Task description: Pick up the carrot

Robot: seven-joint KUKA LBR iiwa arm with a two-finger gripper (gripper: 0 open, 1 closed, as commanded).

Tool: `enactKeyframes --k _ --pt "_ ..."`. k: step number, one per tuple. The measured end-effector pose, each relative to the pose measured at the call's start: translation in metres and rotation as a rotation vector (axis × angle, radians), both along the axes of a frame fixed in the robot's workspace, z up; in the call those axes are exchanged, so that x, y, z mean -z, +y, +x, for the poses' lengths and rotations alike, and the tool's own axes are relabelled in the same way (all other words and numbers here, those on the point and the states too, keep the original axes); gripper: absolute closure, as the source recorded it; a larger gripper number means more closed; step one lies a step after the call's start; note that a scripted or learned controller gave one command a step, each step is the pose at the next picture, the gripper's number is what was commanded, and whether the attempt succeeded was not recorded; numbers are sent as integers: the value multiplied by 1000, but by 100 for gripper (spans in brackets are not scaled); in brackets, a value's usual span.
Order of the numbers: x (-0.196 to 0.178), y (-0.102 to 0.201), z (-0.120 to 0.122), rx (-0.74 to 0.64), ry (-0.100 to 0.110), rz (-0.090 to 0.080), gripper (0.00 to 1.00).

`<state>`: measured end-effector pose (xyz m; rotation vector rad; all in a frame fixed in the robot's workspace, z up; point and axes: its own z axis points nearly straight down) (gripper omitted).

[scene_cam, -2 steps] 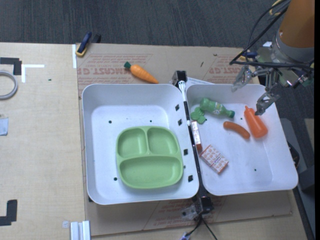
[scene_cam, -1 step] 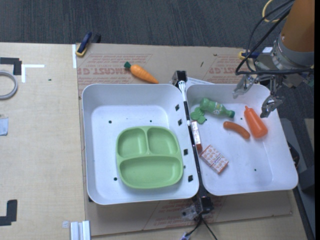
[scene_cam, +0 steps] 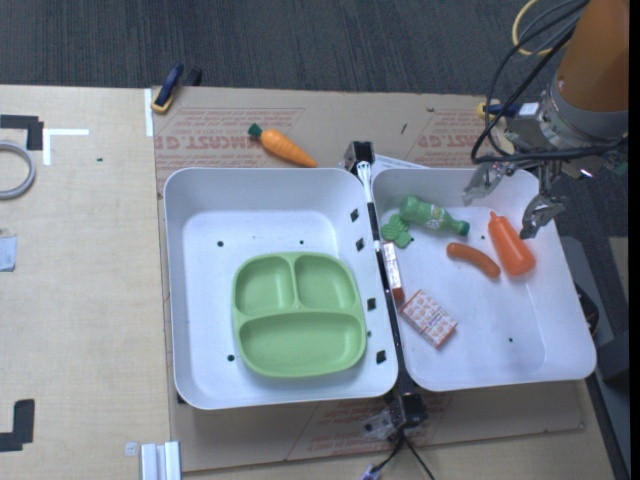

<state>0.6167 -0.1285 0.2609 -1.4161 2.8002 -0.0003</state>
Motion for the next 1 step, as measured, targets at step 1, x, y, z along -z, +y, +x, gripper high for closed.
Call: enactKeyframes --k 1 --pt "-13 3 3 -193 -2 0 0"
